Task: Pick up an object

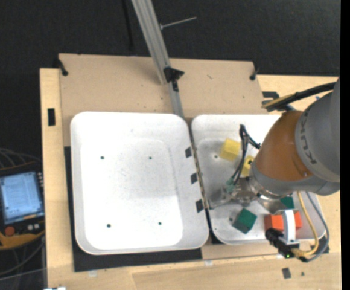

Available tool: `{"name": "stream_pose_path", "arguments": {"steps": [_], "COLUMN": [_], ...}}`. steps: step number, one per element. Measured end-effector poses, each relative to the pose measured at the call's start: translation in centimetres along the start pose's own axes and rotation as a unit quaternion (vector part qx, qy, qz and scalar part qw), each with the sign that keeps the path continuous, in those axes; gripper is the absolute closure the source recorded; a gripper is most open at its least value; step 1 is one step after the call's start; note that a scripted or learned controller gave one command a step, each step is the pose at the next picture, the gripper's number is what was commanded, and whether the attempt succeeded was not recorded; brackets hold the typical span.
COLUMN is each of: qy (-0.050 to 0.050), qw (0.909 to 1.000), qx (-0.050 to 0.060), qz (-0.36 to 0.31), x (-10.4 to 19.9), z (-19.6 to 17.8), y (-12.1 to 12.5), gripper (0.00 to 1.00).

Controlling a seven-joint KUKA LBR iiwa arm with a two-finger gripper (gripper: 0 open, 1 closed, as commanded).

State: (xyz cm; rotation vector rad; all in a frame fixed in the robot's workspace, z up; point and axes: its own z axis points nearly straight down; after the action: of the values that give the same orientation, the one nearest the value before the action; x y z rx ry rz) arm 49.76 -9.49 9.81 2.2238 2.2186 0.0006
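The bench point(151, 83) fills most of the frame, a tan board on dark floor. On it sit two white bins side by side: the left bin point(133, 180) at centre left, the right bin point(214, 135) at centre right. The arm point(302, 144) enters from the right edge, grey with an orange band, and covers much of the right bin. A metal pole point(154, 35) slants down from the top centre toward the bins' meeting edge. A pendant point(18, 198) with a lit screen lies at the left edge.

The gripper point(235, 192) hangs low over the right bin's middle; whether it is released or clenched cannot be told. A green block point(244, 220) lies just below it, a yellow block point(229, 150) above it.
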Motion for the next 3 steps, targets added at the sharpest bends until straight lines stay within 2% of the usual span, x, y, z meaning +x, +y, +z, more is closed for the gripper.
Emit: {"name": "stream_pose_path", "arguments": {"steps": [1,2,3], "qy": [0.001,-0.001,-0.001], "qw": [1.0,1.0,1.0], "qx": [-0.002,-0.004,-0.003], "qz": [0.003,-0.003,-0.003], "x": [-0.1,-0.4,-0.8], "z": [-1.1,-7.5,-11.9], "y": [0.1,0.7,0.6], "gripper": [1.0,1.0,1.0]}}
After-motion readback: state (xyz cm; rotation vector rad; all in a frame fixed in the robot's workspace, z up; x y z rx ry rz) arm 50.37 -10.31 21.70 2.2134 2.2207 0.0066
